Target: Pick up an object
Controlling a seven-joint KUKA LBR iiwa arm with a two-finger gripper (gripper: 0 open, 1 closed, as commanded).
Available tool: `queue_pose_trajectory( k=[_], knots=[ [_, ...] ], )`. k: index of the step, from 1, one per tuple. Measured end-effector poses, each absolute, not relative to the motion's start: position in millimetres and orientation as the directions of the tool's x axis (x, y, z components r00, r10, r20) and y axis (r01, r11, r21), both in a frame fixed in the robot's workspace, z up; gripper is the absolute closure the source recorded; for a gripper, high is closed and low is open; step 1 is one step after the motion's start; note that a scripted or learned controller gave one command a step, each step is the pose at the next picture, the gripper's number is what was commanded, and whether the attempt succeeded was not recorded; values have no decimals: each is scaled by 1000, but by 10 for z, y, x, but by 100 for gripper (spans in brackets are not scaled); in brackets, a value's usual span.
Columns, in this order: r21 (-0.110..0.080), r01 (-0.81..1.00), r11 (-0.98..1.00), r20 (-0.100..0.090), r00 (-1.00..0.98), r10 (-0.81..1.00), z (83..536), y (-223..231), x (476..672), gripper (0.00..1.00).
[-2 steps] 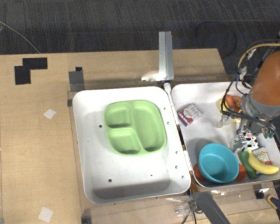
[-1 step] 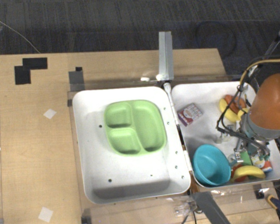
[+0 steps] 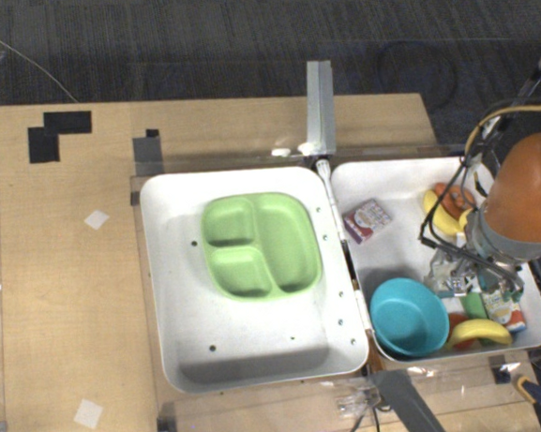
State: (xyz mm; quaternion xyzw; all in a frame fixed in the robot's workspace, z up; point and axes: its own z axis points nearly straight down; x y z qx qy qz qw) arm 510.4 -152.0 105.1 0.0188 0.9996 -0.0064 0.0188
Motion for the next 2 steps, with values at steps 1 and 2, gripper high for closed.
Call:
queue_pose_trajectory(
  k=[1,2],
  knots=[
    [-8,-376,927,-10,-927,-376,2001,-2070,5646,100],
    [-4,-377,926,-8,-926,-377,1980,-2054,5641,0]
  ],
)
